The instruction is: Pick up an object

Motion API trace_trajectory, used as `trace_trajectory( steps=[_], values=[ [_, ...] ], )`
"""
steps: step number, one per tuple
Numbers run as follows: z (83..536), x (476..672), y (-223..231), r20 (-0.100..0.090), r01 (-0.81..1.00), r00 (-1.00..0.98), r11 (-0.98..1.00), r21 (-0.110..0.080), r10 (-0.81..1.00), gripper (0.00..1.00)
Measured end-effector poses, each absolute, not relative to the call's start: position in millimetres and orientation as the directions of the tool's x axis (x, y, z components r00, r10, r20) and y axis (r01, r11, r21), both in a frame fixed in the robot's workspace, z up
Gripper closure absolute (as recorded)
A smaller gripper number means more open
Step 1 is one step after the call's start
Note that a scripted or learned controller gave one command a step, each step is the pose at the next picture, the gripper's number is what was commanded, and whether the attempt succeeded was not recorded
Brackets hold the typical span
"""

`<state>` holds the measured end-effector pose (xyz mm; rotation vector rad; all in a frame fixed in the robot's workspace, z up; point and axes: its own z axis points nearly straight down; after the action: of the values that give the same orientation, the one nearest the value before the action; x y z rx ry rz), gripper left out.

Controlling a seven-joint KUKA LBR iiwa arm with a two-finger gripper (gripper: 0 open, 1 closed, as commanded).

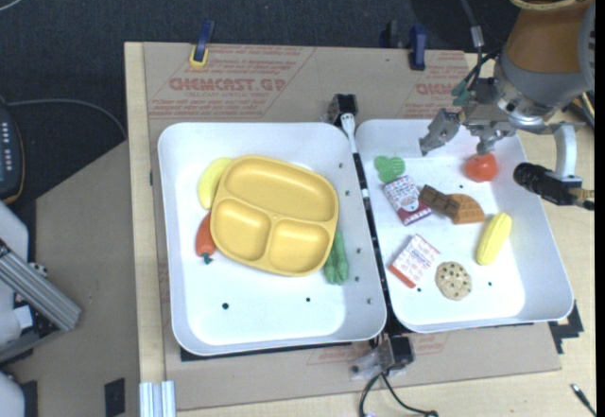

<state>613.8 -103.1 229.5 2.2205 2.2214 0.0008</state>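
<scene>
Our claw (466, 133) hangs with its two fingers spread apart and nothing between them, over the far part of the right bin (548, 285). We judge this as a pose taken ahead of a downward reach, since the toys lie scattered flat below. Nearest is the red tomato (481, 166), just beside and slightly nearer us than the claw's right finger, not touching it. Farther out lie a green piece (388, 165), a small red packet (402, 196), a brown block (454, 205), a yellow corn (493, 237) and a cookie (454, 280). Well off to the claw's far side, the left bin (189, 302) holds a yellow tray (274, 214).
</scene>
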Motion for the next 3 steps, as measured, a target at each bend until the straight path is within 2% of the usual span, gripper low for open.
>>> trace_trajectory(
  steps=[1, 2, 3],
  values=[
    [185, 608.3, -106, 0.001, 1.0, 0.0, 0.0, -0.006, 1.0, 0.0],
    [122, 610.6, -107, 0.001, 1.0, 0.0, 0.0, -0.007, 1.0, 0.0],
    [88, 612.9, -105, 0.004, 1.0, 0.0, 0.0, 0.002, 1.0, 0.0]
  ],
)
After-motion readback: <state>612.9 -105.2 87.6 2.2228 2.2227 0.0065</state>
